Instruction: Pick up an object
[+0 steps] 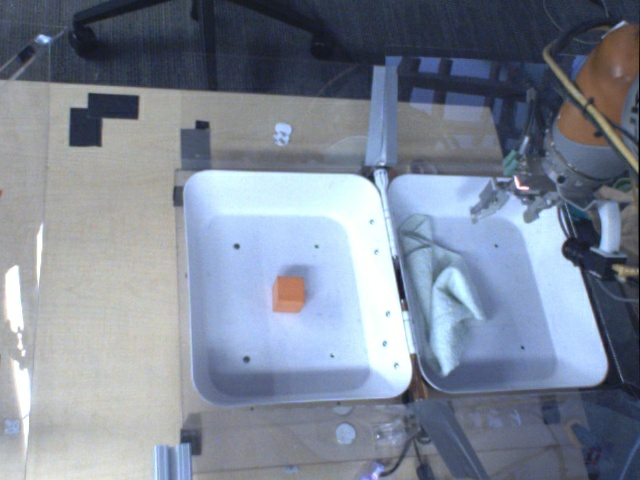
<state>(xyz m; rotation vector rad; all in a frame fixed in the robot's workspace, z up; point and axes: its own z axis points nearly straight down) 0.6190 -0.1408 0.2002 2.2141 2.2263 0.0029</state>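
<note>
An orange cube (289, 294) lies near the middle of the left bin (215, 218). A crumpled pale green-white cloth (447, 303) lies along the left side of the right bin (560, 358). My gripper (508, 205) hangs over the far part of the right bin, to the upper right of the cloth and apart from it. Its two fingers are spread open with nothing between them.
The grey arm with its orange band (605, 78) comes in at the upper right, with cables around it. A metal rail (381, 108) runs up from between the bins. Black markers (100, 116) lie on the wooden bench at the far left.
</note>
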